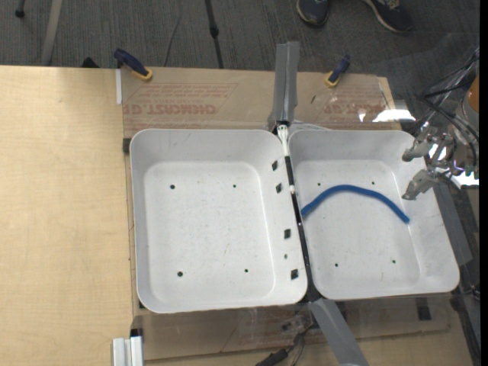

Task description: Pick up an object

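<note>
Overhead view of my work area. The wooden bench [61,204] carries two shallow white bins side by side. The left bin [145,227] shows its bare floor with four small dark holes. The right bin [427,273] holds the task's thing, a blue curved strip [354,194], which lies flat on the floor and arcs from near the divider between the bins, up through the middle, and down toward the right wall. My pincer [419,170] sits over the right bin's upper right rim, near the strip's right end but apart from it; its two metal fingers [414,187] stand spread, released, with nothing between them. Two blue-and-yellow clamps [132,63] grip the cardboard behind the bins.
</note>
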You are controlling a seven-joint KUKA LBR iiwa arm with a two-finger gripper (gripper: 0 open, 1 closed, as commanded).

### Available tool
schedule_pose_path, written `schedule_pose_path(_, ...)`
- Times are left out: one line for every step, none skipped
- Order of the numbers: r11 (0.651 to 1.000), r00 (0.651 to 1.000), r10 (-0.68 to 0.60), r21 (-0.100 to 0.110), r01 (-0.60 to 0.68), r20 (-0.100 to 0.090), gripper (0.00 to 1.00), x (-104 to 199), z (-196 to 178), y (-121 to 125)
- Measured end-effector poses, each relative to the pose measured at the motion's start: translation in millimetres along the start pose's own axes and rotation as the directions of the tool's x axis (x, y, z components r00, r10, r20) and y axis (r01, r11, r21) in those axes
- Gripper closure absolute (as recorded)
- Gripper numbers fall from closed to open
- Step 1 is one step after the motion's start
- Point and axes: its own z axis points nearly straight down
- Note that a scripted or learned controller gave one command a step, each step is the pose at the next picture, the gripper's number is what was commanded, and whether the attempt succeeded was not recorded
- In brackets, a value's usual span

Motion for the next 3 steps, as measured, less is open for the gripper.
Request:
schedule_pose_path(0.987, 0.987, 0.160, 0.000, -0.160, -0.007, 0.00, 117.5, 92.5, 69.7)
schedule_pose_path(0.959, 0.959, 0.283, -0.001, -0.283, 0.000, 0.00, 31.3, 107.2, 104.9)
schedule_pose_path(0.791, 0.791, 0.612, 0.003, -0.612, -0.002, 0.00, -0.3, 109.5, 121.9)
